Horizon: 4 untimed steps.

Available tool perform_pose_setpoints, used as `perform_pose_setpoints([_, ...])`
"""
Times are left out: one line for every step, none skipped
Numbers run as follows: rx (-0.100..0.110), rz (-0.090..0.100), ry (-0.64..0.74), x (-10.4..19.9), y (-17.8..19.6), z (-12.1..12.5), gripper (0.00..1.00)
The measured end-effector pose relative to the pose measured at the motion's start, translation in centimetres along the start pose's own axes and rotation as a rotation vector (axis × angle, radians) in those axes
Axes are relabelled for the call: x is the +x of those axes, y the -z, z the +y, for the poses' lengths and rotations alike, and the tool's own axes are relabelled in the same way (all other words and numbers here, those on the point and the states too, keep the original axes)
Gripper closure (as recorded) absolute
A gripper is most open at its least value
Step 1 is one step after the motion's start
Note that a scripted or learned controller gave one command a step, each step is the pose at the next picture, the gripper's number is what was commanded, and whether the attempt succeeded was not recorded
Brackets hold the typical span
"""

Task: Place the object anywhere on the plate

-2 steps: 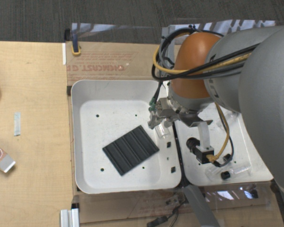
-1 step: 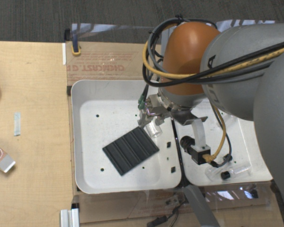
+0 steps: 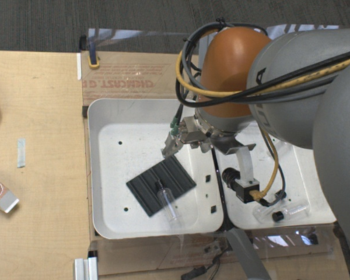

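Arm [image 3: 268,69] looms above clear tube [image 3: 168,203], lying near-upright across plate [image 3: 146,188].

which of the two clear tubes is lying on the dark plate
The clear tube in the left bin lies across the dark ribbed plate, below the claw. The other tube, black-capped, rests on the right bin's floor.
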<state>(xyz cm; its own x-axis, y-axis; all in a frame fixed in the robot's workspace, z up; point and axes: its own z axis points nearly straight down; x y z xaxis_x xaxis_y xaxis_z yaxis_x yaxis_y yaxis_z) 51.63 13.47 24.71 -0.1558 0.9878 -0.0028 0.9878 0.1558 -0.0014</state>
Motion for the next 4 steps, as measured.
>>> perform_pose_setpoints([0.002, -0.002, -0.787, 2.7, 12.2, 3.0, 0.0])
perform_pose_setpoints([0.001, -0.001, -0.03, 7.2, 2.1, 14.0, 0.0])
perform_pose_setpoints([0.004, -0.005, -0.029, 7.1, 2.9, 14.0, 1.0])
perform_pose_setpoints([-0.001, 0.001, 0.318, 6.5, 4.1, 12.0, 1.0])
